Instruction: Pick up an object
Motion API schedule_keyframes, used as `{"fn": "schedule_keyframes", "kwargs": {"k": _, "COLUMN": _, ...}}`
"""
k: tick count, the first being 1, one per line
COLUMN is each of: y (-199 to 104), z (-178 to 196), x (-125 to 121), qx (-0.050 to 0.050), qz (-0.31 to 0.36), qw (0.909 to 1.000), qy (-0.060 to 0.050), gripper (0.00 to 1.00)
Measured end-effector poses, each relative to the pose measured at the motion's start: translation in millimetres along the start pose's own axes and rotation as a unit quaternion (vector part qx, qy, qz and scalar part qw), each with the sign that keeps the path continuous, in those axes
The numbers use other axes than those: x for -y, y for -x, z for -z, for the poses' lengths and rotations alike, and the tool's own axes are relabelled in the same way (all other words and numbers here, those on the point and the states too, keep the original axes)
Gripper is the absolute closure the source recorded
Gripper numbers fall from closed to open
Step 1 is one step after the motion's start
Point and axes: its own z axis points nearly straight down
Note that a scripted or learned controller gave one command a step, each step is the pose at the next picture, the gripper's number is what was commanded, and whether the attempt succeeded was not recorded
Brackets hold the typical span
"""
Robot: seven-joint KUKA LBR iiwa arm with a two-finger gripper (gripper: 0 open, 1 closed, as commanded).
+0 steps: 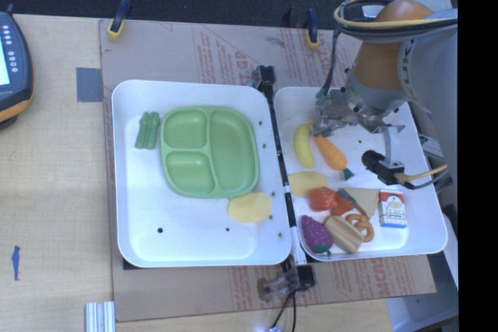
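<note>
Where fingers [324, 128] hover, carrot [330, 152] lies just below; grip state unclear.

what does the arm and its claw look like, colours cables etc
The arm is pale grey with a rounded orange band above the wrist. A yellow and black cable loops over the top of it, and thin dark wires run down its left side. The claw is a small assembly of grey metal parts beneath the wrist. No markings can be made out.
</note>
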Motion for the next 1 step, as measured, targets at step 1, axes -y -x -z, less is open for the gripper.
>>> {"fn": "schedule_keyframes", "kwargs": {"k": 1, "y": -0.1, "z": -0.9, "x": 0.5, "qx": 0.0, "qz": 0.001, "qw": 1.0, "qy": -0.001, "gripper": 0.0}}
